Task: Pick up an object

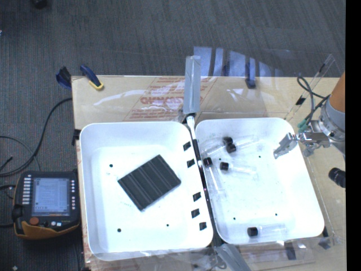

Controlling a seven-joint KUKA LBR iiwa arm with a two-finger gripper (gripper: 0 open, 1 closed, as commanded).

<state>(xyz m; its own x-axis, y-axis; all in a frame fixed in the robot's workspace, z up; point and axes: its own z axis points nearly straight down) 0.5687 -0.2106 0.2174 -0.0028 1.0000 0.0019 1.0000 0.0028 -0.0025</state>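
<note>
Over the right rim of the right-hand shallow white bin (316, 196) hangs the grey metal two-finger gripper (285, 145), reaching in from the right, its jaws low above the bin's upper right part. I cannot tell whether the jaws stand wide or narrow, and nothing shows between them. In that bin lie several clear plastic tubes with black caps: a cluster (228, 145) in the upper left part, apart from the gripper, and one single tube (252, 231) near the front wall. In the left-hand white bin (90, 208) a flat dark grey ribbed rectangular slab (149, 182) lies at a slant near the middle. Both bins sit side by side on the pale wooden surface (130, 97).
</note>
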